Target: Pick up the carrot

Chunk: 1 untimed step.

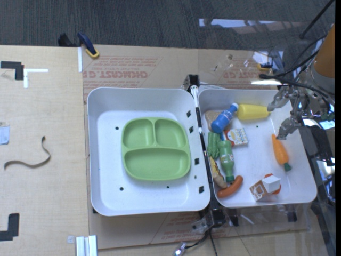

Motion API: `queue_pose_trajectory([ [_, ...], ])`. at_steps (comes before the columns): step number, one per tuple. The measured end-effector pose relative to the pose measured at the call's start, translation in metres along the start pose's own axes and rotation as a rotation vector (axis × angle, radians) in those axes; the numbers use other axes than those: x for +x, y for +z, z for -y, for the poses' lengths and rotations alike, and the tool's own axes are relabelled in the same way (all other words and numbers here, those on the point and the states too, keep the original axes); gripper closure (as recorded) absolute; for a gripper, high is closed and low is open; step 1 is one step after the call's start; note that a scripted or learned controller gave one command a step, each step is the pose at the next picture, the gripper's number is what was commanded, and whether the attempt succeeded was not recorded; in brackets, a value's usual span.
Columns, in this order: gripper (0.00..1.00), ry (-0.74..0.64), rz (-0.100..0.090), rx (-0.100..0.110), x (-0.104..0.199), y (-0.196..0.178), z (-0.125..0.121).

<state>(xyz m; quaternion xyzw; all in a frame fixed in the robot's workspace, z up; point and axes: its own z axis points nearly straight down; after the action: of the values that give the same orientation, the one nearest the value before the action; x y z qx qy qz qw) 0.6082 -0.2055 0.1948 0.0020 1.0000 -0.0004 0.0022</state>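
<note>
Carrot [279, 151]: orange, tapered, green stub at lower end (lying flat in right bin [303, 191]). Claw [282, 117] just above, fingers spread, holding nothing.

Red print on the cardboard sheet [139, 71] under the bins, upside down from this angle and partly legible: "CRUZT" or similar in large outlined letters, with smaller lines beneath too blurred to read. Same red print repeated on the cardboard behind the right bin [246, 74]. Small carton labels too small to read.
</note>
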Motion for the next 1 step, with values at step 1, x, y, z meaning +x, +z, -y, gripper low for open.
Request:
queue_pose_trajectory([
  [1,0.00,-0.039,0.001,0.000,0.0074,0.1014,0.0163],
])
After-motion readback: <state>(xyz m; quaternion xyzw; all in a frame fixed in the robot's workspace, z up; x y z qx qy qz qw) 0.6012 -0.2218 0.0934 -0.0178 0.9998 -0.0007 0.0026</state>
